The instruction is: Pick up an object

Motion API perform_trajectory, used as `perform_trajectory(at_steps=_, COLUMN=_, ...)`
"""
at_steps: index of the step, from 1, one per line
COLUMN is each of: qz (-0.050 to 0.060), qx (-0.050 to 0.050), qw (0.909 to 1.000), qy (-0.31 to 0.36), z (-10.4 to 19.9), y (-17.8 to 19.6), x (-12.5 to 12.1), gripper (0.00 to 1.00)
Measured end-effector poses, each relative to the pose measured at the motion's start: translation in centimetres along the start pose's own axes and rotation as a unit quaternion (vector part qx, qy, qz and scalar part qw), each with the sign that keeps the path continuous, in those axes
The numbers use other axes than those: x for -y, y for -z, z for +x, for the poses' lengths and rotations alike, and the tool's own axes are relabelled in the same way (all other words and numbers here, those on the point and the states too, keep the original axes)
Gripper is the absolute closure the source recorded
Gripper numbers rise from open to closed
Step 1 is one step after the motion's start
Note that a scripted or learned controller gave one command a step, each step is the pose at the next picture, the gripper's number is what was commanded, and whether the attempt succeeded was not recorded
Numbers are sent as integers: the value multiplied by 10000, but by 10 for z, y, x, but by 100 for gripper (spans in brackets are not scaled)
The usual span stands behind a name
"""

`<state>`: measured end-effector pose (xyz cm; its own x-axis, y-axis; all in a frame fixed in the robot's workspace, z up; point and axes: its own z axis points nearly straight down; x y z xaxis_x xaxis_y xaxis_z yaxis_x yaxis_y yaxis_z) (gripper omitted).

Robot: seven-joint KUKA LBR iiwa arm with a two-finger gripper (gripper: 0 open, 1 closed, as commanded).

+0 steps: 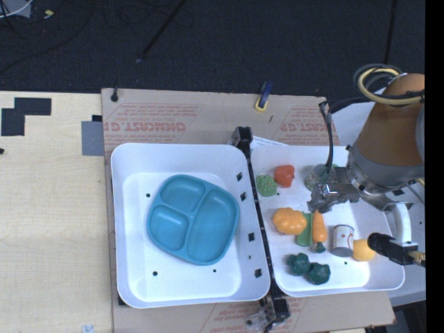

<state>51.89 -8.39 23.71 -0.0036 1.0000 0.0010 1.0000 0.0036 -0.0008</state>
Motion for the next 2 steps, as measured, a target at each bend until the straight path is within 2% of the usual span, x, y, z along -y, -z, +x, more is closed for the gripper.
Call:
perform_trajectory(at_steps=1, qz=3, qx=-3, qw=10000, qy=7, z=44, y=-1, x=-35, gripper=100)
perform_trajectory(at_steps=2, qz=2, qx=5, qw=10000, qy=-7, z=65, y=-18, x=-78, gripper=100)
